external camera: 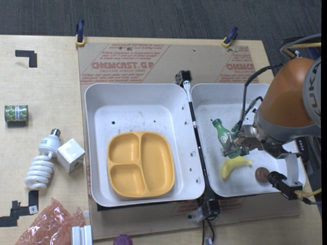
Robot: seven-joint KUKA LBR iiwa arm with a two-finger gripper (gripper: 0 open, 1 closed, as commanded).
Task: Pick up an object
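1. Gripper (234, 146) low in right bin (214, 185), at green bottle's (222, 131) base; grip state: cannot tell.
2. Banana (234, 166) just beside; could get nudged.
3. Bottle is round and may roll away.

We look down from a single fixed camera mounted above the surface (41, 70), tilted slightly so the far edge sits at the top of the frame, with dark carpet (153, 6) beyond it. We are at a middle distance: both white bins, the left bin (94, 137) and the right bin (214, 98), fit side by side across the frame. The arm (291, 98) enters from our right.
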